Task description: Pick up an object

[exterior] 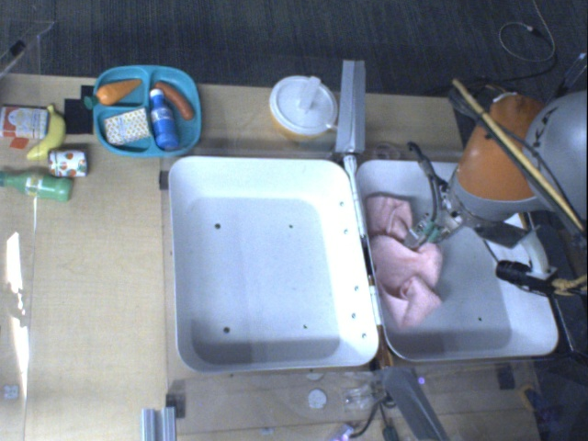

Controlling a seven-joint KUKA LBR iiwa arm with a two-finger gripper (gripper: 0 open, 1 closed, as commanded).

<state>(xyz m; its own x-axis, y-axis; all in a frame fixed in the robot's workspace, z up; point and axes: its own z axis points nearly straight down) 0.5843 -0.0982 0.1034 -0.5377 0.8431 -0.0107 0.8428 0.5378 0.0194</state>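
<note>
A crumpled pink cloth (401, 257) lies in the left half of the right bin (478, 329), against the wall that it shares with the left bin. My gripper (424, 232) is low over the cloth's upper right edge, reaching in from the right under the grey arm and its orange band (491, 159). The fingertips sit at or on the fabric. The arm and the cloth's folds blur the fingertips together.
The left bin (266, 265) is a bare white tray. Behind it stand a lidded yellow cup (303, 107) and a blue divided plate (147, 108) with toy food. Small toys (46, 154) lie at the bench's far left. Cables run along the right bin's right rim.
</note>
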